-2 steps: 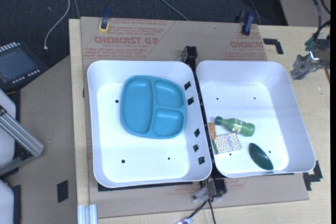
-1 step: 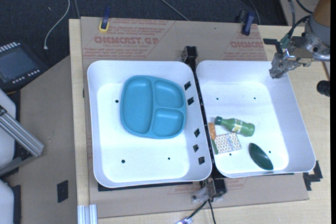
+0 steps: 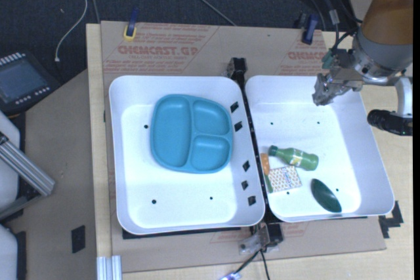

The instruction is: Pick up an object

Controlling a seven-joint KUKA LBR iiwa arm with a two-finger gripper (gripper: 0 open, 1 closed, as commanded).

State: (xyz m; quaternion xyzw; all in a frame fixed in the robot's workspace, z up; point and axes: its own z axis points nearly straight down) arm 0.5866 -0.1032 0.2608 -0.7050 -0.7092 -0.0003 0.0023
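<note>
Hovering over the right bin's (image 3: 367,141) far side, the gripper (image 3: 326,94) carries nothing visible; whether it is spread or closed cannot be told. Near that bin's near-left corner lies a small green bottle (image 3: 294,156), probably light, rigid and slick; mid-body looks the safest hold.

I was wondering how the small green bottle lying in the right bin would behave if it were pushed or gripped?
The green bottle lies on its side, and its rounded body suggests it would roll when nudged. It looks small, so probably light. Its smooth surface might slip in the pincer. It could bump the patterned packet just below it.
</note>
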